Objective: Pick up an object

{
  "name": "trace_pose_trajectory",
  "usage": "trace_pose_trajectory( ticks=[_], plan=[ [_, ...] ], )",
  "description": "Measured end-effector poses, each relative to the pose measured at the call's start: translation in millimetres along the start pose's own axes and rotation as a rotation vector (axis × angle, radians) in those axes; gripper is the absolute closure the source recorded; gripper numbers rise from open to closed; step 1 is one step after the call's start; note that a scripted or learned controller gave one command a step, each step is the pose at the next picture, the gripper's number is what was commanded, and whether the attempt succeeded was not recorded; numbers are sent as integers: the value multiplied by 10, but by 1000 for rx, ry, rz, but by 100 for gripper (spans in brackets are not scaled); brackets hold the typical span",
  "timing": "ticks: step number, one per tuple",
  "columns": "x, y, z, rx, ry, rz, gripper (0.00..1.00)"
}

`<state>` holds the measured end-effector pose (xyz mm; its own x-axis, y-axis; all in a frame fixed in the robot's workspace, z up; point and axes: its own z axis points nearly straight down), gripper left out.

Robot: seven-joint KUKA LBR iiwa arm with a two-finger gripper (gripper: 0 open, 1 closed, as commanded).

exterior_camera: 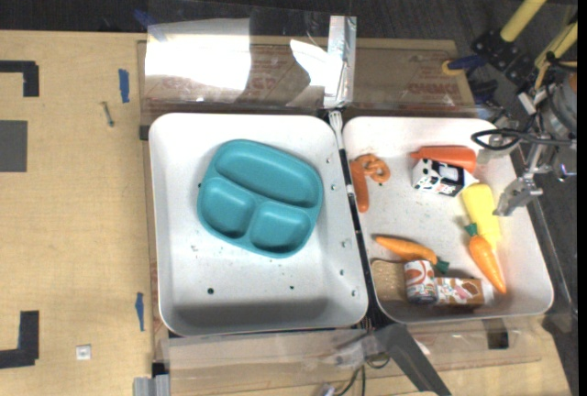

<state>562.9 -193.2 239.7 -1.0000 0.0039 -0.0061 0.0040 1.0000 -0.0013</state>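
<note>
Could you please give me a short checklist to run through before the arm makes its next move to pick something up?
1. Things to pick lie in the right bin: ok.
2. Tool over that bin's right edge, near the yellow toy: ok.
3. Tool open or shut: cannot tell.
4. Yellow toy free of neighbours: not ok, it touches the carrot.
5. Teal tray in the left bin, out of the way: ok.

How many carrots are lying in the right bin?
2: one carrot lies near the bin's middle bottom, above the can; the other carrot lies by the right wall, below the yellow piece.
</note>
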Motion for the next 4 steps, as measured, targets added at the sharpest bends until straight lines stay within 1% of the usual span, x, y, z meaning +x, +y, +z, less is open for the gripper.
trace_pose_trajectory(
  ticks=[1, 2, 3, 4],
  plan=[
    [127, -289, 1461, -1, 0, 53, 0],
    [613, -290, 1505, 0, -6, 184, 0],
    [726, -289, 1469, 5, -29, 206, 0],
    [717, -286, 1463, 5, -31, 58, 0]
  ],
)
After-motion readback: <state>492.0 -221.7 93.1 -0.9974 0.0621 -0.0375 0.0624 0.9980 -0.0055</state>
